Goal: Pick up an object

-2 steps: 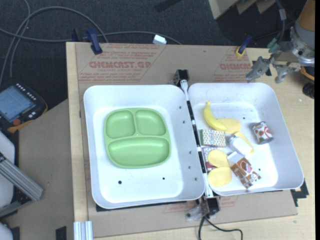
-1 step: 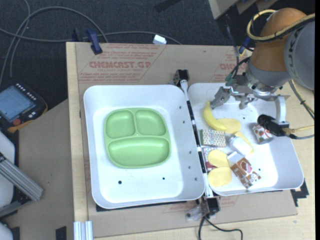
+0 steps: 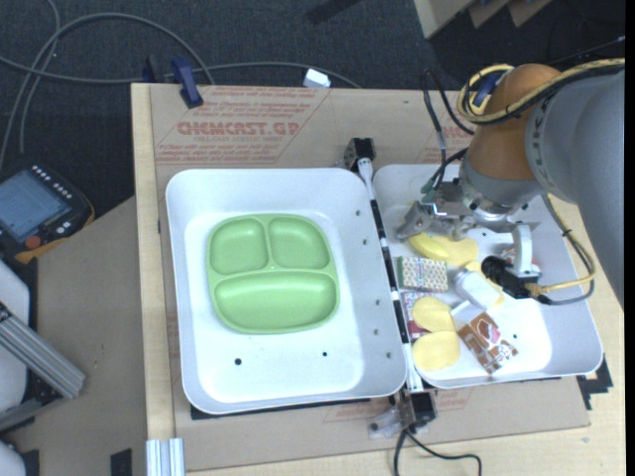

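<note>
The right bin (image 3: 566, 340) holds several small objects. A yellow banana-shaped piece (image 3: 446, 250) lies near its back left, with a patterned packet (image 3: 425, 274) just in front of it. Beside them are a small white bottle (image 3: 477, 289), two yellow round pieces (image 3: 433, 314) (image 3: 437, 351) and a brown packet (image 3: 489, 338). My gripper (image 3: 435, 218) is low over the back left of this bin, right above the far edge of the banana-shaped piece. The wrist's grey and orange bulk hides what lies directly under it.
The left bin (image 3: 189, 296) carries a green divided plate (image 3: 273, 273). A black rail (image 3: 382, 251) runs between the two bins. A black cable plug (image 3: 506, 277) and a yellow cable (image 3: 566, 286) hang by the wrist over the right bin.
</note>
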